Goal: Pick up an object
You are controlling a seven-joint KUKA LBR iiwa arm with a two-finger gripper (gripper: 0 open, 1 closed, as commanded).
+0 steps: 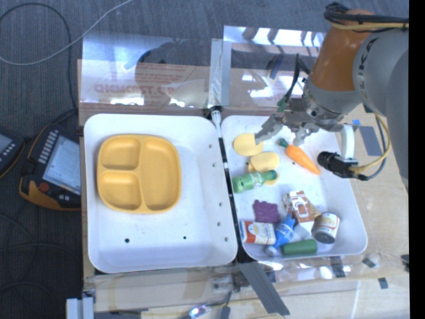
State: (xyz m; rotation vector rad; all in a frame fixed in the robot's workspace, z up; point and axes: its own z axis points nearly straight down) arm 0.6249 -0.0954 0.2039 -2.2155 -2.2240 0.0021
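Observation:
My gripper [282, 133] hangs over the far end of the right bin [355, 211], its fingers spread open with nothing held between them. One fingertip [265, 133] is next to a pale yellow food piece [244, 144]; the other is just above the top of an orange carrot [303, 159]. A small green bit [283, 141] lies below the gap. A second yellow piece [265, 160] and a green bottle [254, 180] lie closer to the camera.
The right bin's near half holds a purple block [266, 211], a small carton [302, 208], a can [325, 227], a red-and-white packet [258, 232], a blue bottle [285, 230] and a green cylinder [299, 247]. A yellow divided plate [139, 173] lies in the left bin [159, 244].

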